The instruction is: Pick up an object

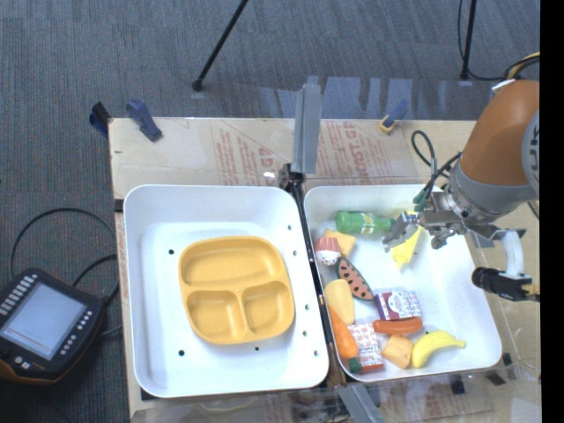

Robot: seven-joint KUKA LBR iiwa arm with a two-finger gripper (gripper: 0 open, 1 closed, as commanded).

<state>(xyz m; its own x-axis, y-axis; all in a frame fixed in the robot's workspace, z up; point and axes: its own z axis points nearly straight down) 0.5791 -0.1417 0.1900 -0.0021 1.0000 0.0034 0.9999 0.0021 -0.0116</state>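
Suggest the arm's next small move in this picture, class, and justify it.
Probably lift straight up a little. The gripper sits over the right bin with a small yellow piece at its fingers, apart from the green bottle. A short lift would show whether the piece is really gripped.

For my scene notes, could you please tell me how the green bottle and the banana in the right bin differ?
The green bottle is green with a yellow end, while the banana is yellow all over. The bottle is straight and lies near the far wall of the right bin; the banana is curved and lies at the near right corner. The bottle lies close to the gripper; the banana lies well away from it. Both lie flat in the same bin.
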